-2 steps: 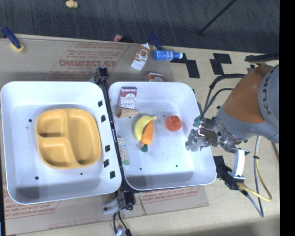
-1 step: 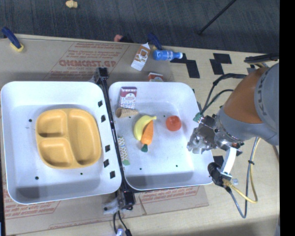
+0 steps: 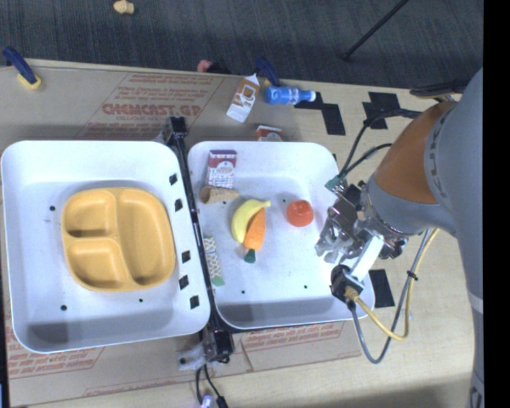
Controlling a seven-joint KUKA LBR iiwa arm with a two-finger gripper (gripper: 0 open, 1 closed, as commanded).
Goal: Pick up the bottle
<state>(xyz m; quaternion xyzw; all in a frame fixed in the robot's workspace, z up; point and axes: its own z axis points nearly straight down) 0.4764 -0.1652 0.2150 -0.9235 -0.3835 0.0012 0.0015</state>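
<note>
Presently, two white bins are recorded side by side on a cardboard-covered bench (image 3: 153, 100). The left bin (image 3: 25, 228) is occupied by a yellow divided plate (image 3: 117, 238). The right bin (image 3: 272, 300) is seen to hold a small red-and-white carton (image 3: 222, 169) near its far left corner, a banana (image 3: 242, 218) and a carrot (image 3: 254, 232) lying against each other at the centre, a small red-orange object (image 3: 299, 213) just to their right, and a narrow printed packet (image 3: 212, 259) along the left wall. The bottle (image 3: 289, 96), blue with a pale body, is found lying on its side outside both bins, on the bench beyond the right bin's far edge, beside a small carton (image 3: 244, 99). The gripper (image 3: 338, 245) is positioned over the right bin's right-hand edge, well apart from the bottle, with nothing seen between its fingers; whether it is spread or closed cannot be told. A yellow cable (image 3: 382, 325) is looped beneath the wrist.
</note>
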